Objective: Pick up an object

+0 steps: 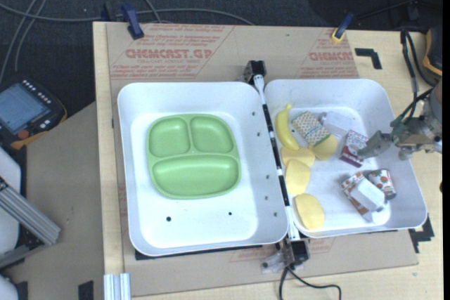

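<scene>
Nearest the lens, at the front edge of the bench, a black cable (309, 284) trails out from the clamp between the two bins. Taking the right-hand bin (401, 211) as the landmark: all loose things lie inside it, and none is lifted, so the pick appears not yet done. Along its left wall sit a banana (283, 130) and three yellow rounded pieces (309, 211); toward its middle, a small patterned packet (309, 127); near its front right corner, a red-and-white wrapped pack (368, 192); closer to its right wall, a small reddish packet (354, 146). Left of this bin, the other bin holds a green divided plate (193, 155). The gripper (375, 143) reaches in over the right wall, low and slanted toward the reddish packet, its tip just beside it. Whether the jaws are parted or closed I cannot tell, and nothing is visibly between them. Still left, by my reading: close on an item and raise it
</scene>
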Action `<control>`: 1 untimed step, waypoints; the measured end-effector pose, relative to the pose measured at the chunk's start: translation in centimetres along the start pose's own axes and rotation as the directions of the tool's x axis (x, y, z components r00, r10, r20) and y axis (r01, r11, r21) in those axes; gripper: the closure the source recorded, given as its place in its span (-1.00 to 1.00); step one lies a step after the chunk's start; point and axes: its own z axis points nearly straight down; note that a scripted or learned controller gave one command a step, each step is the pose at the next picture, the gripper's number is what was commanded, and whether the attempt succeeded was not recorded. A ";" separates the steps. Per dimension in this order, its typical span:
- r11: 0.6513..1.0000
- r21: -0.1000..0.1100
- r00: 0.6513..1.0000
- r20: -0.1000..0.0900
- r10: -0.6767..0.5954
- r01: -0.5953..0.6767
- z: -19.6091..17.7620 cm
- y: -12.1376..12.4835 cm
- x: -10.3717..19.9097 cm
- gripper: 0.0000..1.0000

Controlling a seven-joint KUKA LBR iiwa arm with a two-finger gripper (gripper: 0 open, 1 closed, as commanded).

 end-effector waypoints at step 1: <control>1.000 -0.003 1.000 0.001 0.000 0.000 10.5 1.1 -0.3 -1.00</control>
